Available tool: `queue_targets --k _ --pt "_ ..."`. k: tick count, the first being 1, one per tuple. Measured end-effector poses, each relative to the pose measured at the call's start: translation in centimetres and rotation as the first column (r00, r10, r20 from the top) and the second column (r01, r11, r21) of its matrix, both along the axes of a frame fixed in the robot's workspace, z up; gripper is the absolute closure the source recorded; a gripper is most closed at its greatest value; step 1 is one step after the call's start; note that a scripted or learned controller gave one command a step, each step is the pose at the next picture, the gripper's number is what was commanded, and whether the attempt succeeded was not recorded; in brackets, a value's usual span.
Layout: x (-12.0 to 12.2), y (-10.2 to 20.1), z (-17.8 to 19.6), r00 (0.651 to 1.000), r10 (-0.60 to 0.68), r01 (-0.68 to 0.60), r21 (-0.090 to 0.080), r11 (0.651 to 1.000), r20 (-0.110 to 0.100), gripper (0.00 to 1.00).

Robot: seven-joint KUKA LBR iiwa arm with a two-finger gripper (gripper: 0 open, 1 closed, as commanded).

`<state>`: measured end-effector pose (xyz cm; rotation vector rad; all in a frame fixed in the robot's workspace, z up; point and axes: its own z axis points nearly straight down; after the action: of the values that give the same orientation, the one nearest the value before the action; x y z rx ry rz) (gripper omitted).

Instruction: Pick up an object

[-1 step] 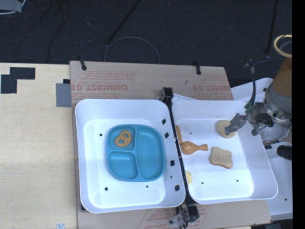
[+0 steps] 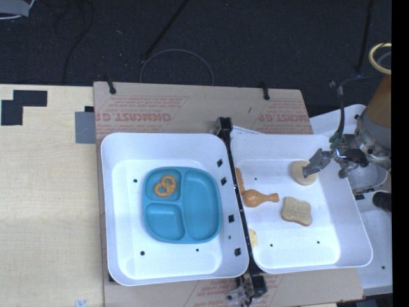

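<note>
The gripper (image 2: 319,164) hovered with fingers spread open just above the round cookie (image 2: 302,173) near the right bin's (image 2: 348,256) back edge; it looked light, stiff, best pinched across its rim.

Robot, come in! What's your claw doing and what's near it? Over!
Gripper low over right bin, at the round cookie. Nothing seen held. Toast piece and drumstick nearby.

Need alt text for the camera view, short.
The gripper hovers at a round tan piece in the right bin, beside a toy drumstick and a bread slice. The left bin holds a blue divided plate with a pretzel.
</note>
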<state>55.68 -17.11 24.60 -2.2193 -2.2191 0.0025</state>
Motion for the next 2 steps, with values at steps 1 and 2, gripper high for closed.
queue_targets --k 1,2 --pt "0.7 0.3 -6.0 1.0 0.0 0.0 0.001 1.0 -0.005 0.0" --pt "1.1 0.0 -12.1 1.0 0.0 0.0 0.001 1.0 -0.006 0.0"
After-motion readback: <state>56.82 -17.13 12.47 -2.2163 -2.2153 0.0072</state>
